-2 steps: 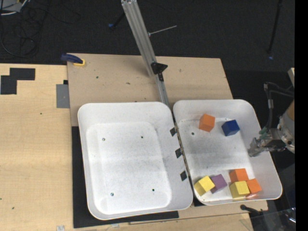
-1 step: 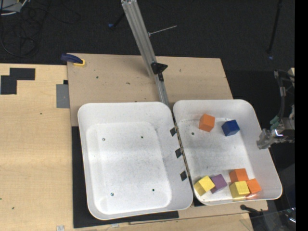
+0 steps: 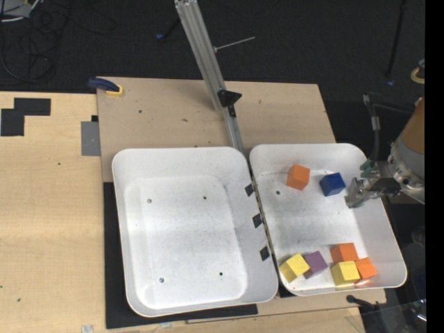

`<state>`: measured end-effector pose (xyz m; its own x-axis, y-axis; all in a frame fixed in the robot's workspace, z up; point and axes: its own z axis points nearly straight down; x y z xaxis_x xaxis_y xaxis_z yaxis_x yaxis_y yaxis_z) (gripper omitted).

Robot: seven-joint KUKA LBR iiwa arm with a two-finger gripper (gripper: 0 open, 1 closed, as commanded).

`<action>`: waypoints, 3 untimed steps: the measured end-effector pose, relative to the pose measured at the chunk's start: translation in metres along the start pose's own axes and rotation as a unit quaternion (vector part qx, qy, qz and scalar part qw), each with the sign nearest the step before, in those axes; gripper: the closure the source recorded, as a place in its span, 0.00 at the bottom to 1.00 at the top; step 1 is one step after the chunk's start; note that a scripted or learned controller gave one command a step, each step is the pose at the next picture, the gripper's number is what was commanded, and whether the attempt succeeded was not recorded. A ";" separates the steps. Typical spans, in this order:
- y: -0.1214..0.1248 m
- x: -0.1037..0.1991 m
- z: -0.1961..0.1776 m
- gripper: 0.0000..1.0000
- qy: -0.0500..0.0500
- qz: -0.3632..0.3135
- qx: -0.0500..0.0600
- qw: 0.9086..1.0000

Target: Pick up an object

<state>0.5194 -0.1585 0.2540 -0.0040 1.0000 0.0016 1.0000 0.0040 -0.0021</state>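
The gripper (image 3: 355,194) sits at the right edge of the right bin (image 3: 305,155), low over its rim, with the arm (image 3: 409,158) reaching in from the right. Whether its fingers are apart or together cannot be told from this angle; nothing shows between them. The candidates all lie in the right bin. A blue cube (image 3: 332,183) rests just beside the gripper, to its left, with an orange cube (image 3: 298,177) near it further left and apart from it. At the bin's near end a cluster crowds together: a yellow cube (image 3: 295,265) touching a purple cube (image 3: 315,262), then an orange block (image 3: 343,252), a second yellow cube (image 3: 345,273) and a small orange cube (image 3: 365,268) packed against one another. The left bin (image 3: 139,168) plays no part. The blue cube looks the best target: it stands free on all sides and needs the shortest reach. To do this well, centre the gripper over it, turn the wrist so the fingers meet two flat faces and not corners, descend fully, then close. The cluster is riskier, since a finger would likely land on a neighbour.
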 end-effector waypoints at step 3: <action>0.042 0.156 0.009 1.00 0.000 0.000 0.002 1.000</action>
<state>0.5607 -0.0019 0.2447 -0.0031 1.0000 0.0019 1.0000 0.0031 -0.0055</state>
